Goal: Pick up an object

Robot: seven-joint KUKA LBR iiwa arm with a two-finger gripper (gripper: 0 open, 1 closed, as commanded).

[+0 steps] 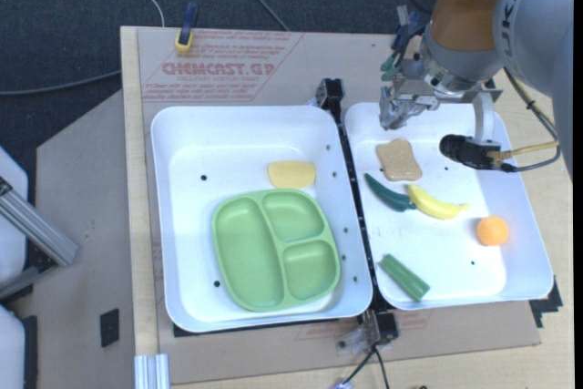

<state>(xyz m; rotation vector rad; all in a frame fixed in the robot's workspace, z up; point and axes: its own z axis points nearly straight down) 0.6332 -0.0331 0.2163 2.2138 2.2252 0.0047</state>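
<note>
Left bin [173, 196], white shallow plastic, sits on the table [137, 196]:
- green divided plate [273, 250], three compartments, smooth moulded plastic, near the bin's front edge
- pale yellow slab [291, 173] with rounded corners, flat, just behind the plate; could be toy cheese

Right bin [524, 273]:
- dark green pepper [387, 193], curved and glossy, by the bin's left wall
- green block [404, 276], long and flat-sided, near the front-left corner
- tan bread slice [399, 159], flat with a speckled matte top, toward the back-left corner
- yellow banana [437, 203], its stem end touching or just beside the pepper
- orange ball [493, 230], near the right edge, apart from the rest

The tool [401, 109] hangs over the back-left part of the right bin, just behind the bread slice. Can't tell whether it's released or clenched, and I see nothing gripped in it.

My guess is the bread slice is the target, since it's closest. It's probably light, stiff toy plastic or foam. It lies flat and thin, so there's little height to pinch; take it across the narrow width at the edges. The banana's mid-body looks the easier grip. The ball will likely roll.
</note>
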